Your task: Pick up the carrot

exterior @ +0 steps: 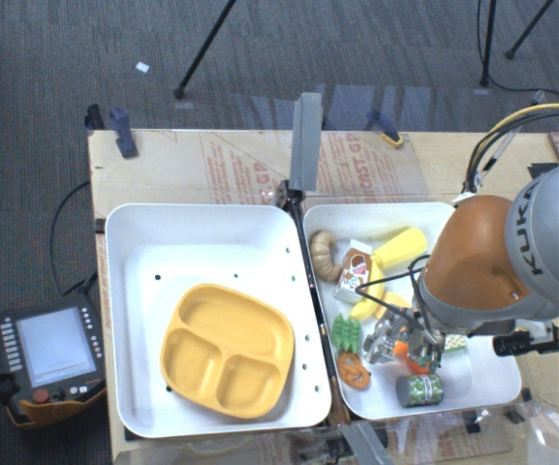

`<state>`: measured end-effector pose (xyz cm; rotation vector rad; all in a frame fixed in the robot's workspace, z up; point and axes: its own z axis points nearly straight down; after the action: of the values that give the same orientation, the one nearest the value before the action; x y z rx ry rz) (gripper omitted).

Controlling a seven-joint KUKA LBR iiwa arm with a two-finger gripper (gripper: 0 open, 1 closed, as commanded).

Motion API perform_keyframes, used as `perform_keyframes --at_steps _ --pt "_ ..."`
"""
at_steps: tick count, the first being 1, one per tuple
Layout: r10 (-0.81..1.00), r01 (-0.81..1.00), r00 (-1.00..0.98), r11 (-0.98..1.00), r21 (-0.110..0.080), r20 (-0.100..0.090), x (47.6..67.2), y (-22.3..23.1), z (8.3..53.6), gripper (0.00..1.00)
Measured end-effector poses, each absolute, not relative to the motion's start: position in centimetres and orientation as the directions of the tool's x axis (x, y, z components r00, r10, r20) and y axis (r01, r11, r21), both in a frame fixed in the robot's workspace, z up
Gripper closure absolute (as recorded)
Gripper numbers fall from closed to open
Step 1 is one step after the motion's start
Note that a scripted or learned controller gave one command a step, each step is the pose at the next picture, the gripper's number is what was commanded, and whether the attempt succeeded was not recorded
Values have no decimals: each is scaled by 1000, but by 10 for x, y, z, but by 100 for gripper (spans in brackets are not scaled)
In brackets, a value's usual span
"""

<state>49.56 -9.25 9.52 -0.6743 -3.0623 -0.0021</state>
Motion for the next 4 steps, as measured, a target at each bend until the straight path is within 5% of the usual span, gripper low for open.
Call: perform_keyframes --at_steps 1,2,3,4 --pt "503 503 -864 864 4 -2 483 0 189 100" --pt "737 737 -676 676 -2 1 476 41 234 100" --pt "761 761 -648 648 -2 0 534 -4 254 100" --pt "759 759 -651 651 -3 2 534 -2 254 0"
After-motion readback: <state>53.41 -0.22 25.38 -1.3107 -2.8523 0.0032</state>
